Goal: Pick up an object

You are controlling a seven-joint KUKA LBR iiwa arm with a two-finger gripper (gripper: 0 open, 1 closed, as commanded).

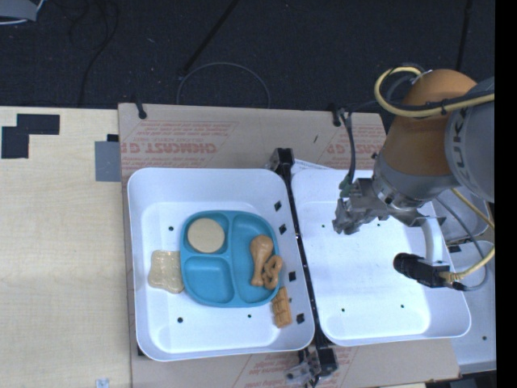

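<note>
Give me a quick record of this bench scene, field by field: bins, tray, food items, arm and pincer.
left bin: holds the blue tray and food
blue tray: three compartments
round cracker: upper-left compartment
drumstick: right compartment
pretzel: right compartment
toast piece: on bin floor, against tray's left edge
brown piece: beside tray's lower right
right bin: pincer above it, nothing visibly held

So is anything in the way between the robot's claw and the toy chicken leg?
Yes. The gripper hangs over the right bin. The chicken leg lies on the blue tray in the left bin, so the bins' rims and black clips lie between.
</note>
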